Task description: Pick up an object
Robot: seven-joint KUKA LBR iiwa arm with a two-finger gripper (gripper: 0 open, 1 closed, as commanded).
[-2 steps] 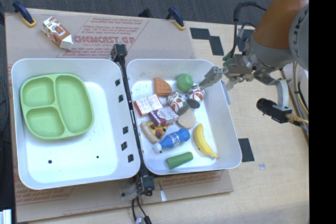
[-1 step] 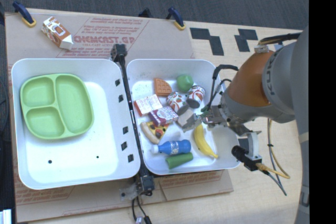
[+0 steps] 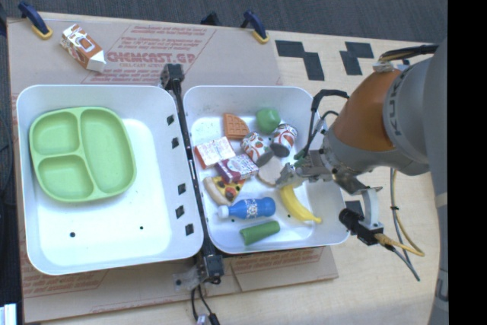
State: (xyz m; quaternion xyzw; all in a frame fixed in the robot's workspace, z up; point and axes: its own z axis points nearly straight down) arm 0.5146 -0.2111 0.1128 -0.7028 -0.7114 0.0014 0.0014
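The right bin (image 3: 323, 236) holds several small items. Among them are a green ball (image 3: 268, 119), an orange waffle piece (image 3: 235, 125), a red-and-white can (image 3: 285, 136), a yellow banana (image 3: 298, 205), a blue bottle (image 3: 251, 208) and a green cylinder (image 3: 259, 232). My gripper (image 3: 291, 169) is low in this bin near its right side. It sits just above the banana and next to a tan round piece (image 3: 268, 176). The arm's grey and orange wrist (image 3: 365, 125) hides the bin's right wall.
The left bin (image 3: 106, 236) carries a green divided plate (image 3: 81, 154). A small red-and-white carton (image 3: 82, 48) lies on the cardboard behind it. Blue clamps (image 3: 255, 24) grip the board's far edge. Red-and-white packets (image 3: 214, 151) crowd the right bin's middle.
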